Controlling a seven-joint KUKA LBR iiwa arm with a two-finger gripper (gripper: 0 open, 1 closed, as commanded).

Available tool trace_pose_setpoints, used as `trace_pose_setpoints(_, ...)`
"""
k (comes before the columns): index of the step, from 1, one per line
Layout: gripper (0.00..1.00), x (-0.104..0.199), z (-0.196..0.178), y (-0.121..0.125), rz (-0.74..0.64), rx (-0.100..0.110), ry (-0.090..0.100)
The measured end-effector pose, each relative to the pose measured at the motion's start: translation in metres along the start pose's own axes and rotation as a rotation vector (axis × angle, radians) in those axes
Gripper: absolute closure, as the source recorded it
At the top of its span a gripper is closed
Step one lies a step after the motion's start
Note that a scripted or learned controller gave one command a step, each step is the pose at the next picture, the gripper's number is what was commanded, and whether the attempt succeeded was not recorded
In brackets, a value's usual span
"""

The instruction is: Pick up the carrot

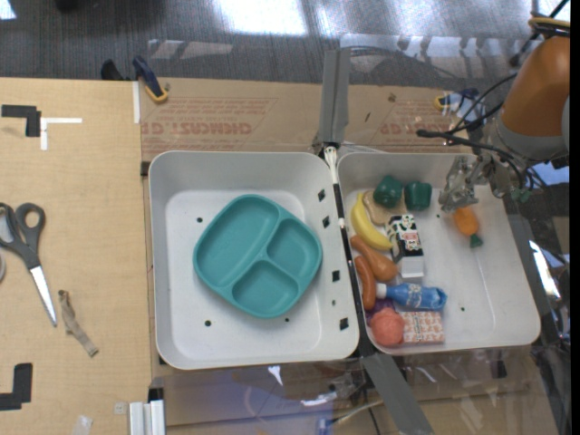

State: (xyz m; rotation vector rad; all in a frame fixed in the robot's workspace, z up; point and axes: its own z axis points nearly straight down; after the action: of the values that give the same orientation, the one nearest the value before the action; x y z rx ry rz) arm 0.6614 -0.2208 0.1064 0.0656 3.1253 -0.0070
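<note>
A: Starting far left of the tool, what lies on the tabletop (pixel 82 243)?

B: Scissors (pixel 29 252), well away from the tool, with a small strip of scrap (pixel 77 324) near them. Next comes the left bin (pixel 172 333), holding a teal plate (pixel 258 256) with three compartments.

A: And the right bin (pixel 507 306)?

B: Toys crowd its left side, all to the tool's left: a banana (pixel 364 225), two green peppers (pixel 401 192), a cow-patterned carton (pixel 404 234), sausages (pixel 372 270), a bottle (pixel 415 294) lying flat, a pink ball (pixel 388 326) and a packet (pixel 424 327).

A: The tool (pixel 458 188) itself?

B: It hangs over the bin's upper middle, reaching in from the right. Its metal fingers (pixel 450 194) point down, but they blur together, so I cannot tell whether they are spread or pressed together.

A: Where is the carrot (pixel 467 222)?

B: On the bin floor, just below and slightly right of the tool, close under its tips. I cannot tell if they touch. It does not sit between the fingers.
</note>
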Motion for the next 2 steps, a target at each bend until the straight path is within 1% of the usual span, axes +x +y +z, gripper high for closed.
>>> trace_pose_setpoints(1,1.00,0.039,-0.014,-0.003,-0.343,-0.006,0.009)
trace_pose_setpoints(2,1.00,0.000,0.001,0.000,-0.088,-0.004,0.006)
